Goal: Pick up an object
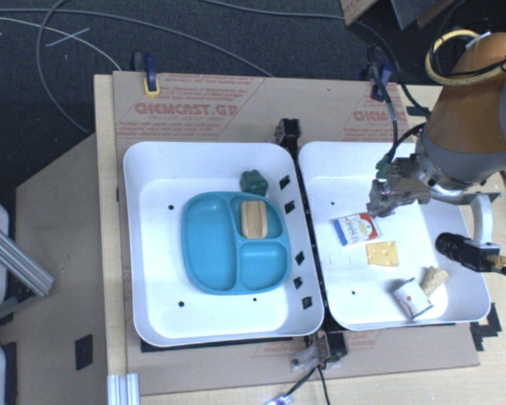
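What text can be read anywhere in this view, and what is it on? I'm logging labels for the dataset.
"CHEMCAST G.P": red print on the brown board beneath the bins, at upper left; the letters are faint.
A second red imprint on the board at upper right: too blurred to read.
Small red, white and blue packet in the right bin: print too small to read.

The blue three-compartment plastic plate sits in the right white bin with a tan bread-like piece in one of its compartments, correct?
Not quite: the camera view shows the blue three-compartment plastic plate in the left white bin, not the right one. The tan bread-like piece does lie in one of its compartments, the upper right one.
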Controlling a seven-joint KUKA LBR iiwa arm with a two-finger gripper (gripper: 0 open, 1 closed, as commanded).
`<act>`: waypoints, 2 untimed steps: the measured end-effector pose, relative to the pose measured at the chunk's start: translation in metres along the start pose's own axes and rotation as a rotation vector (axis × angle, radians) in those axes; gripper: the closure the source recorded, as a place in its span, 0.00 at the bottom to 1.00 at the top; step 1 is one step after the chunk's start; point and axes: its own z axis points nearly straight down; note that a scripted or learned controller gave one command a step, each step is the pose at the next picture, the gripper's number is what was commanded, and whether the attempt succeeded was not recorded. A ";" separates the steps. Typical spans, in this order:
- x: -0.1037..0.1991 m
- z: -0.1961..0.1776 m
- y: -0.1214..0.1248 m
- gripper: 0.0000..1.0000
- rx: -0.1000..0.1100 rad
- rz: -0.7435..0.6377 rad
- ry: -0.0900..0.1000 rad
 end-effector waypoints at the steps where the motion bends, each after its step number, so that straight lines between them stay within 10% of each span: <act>1: 0.059 0.011 0.015 1.00 0.001 0.000 0.000; 2: 0.118 0.021 0.024 1.00 0.002 0.000 0.000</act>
